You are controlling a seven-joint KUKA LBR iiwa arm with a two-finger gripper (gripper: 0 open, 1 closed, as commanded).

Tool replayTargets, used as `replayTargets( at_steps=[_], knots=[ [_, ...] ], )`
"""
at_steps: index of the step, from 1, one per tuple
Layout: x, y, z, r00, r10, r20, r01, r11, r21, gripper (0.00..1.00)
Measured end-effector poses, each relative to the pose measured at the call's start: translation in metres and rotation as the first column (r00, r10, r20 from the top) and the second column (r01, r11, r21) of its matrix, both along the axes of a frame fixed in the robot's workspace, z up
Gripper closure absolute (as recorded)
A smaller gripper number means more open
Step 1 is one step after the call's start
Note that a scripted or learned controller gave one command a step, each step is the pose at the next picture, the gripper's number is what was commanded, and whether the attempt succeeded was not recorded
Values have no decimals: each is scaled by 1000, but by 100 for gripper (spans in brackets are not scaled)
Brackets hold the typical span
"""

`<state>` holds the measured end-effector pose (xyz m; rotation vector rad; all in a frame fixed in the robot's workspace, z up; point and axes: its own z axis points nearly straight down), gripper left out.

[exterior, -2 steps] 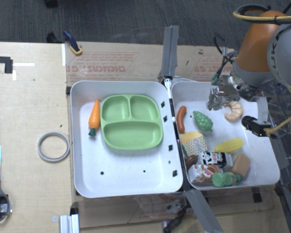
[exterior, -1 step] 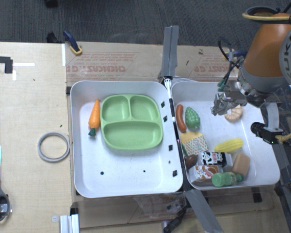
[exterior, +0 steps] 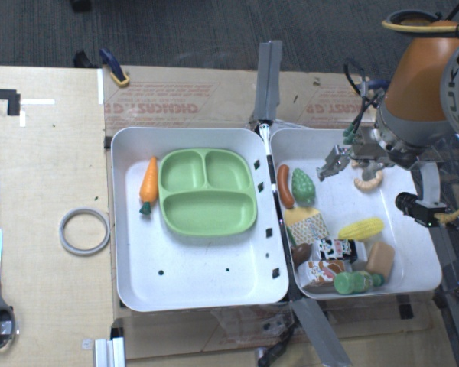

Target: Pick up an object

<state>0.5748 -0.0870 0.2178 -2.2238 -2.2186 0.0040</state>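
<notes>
Arm: a grey arm with an orange band reaches in from the right, over the right bin (exterior: 424,277).
Gripper: the gripper (exterior: 333,163) hangs above the bin's upper part, apparently spread open with nothing between its tips, though the view is small.
Right bin: a hot dog (exterior: 284,186), a green pine cone-shaped toy (exterior: 303,187), a corn cob (exterior: 361,228), a shrimp (exterior: 368,178), a green bottle (exterior: 354,283) and a small carton (exterior: 336,249) lie crowded together.
Left bin: a green divided plate (exterior: 208,191) sits beside a carrot (exterior: 148,183).
Bench: a tape ring (exterior: 84,231) lies left of the left bin (exterior: 191,281).
</notes>
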Motion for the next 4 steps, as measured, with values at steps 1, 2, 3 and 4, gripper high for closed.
replayTargets(
  at_steps=[1,2,3,4],
  knots=[
    [10,47,-27,993,120,-1,-120,993,1,0],
    [18,31,-27,992,129,0,-129,992,0,0],
    [8,32,-27,975,222,0,-222,975,1,0],
    [16,25,-27,966,257,1,-257,966,0,0]
  ],
)
